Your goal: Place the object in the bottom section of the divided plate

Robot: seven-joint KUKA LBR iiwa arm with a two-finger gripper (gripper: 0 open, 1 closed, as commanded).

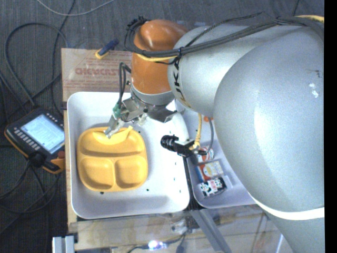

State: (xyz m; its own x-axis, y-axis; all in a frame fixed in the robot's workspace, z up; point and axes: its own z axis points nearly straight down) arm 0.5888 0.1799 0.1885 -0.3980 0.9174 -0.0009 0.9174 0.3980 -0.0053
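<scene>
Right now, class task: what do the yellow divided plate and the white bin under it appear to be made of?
The divided plate looks like moulded plastic with a satin finish: even yellow colour, rounded ridges, soft highlights. The white bin looks like smooth plastic too, with a rounded rim and a faint sheen, though coated metal cannot be ruled out.

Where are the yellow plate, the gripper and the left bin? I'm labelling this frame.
yellow plate (112, 159): camera view, on the ridge between its sections.
gripper (117, 126): camera view, at its tip over the plate's top section.
left bin (89, 101): camera view, bare floor near its top-left corner.
</scene>
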